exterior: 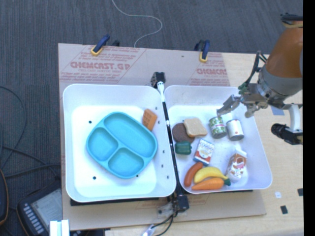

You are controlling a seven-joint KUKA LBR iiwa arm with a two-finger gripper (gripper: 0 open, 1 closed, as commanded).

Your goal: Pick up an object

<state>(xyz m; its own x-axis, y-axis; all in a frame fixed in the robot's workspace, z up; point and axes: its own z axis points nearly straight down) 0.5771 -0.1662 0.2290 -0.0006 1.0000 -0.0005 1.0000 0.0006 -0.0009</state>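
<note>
My gripper (pixel 239 107) hangs over the right bin's (pixel 206 93) far right part, open, its two fingers spread with nothing between them. Just below it lie a green-labelled can (pixel 216 126) and a silver can (pixel 235 130). Further left are a slice of bread (pixel 195 127), a brown round cookie (pixel 180 132) and a dark green piece (pixel 183 148). A small carton (pixel 204 151) lies mid-bin. Near the front sit a banana (pixel 210 173), a carrot (pixel 210 184), a red-orange sausage shape (pixel 192 173) and a bottle (pixel 237 167).
The left bin (pixel 78 102) holds a blue divided plate (pixel 121 144) and an orange wedge (pixel 149 119) at the plate's far right corner. A black post (pixel 158 77) stands at the far end of the divider between the bins. Two clamps (pixel 100 44) hold the cardboard sheet.
</note>
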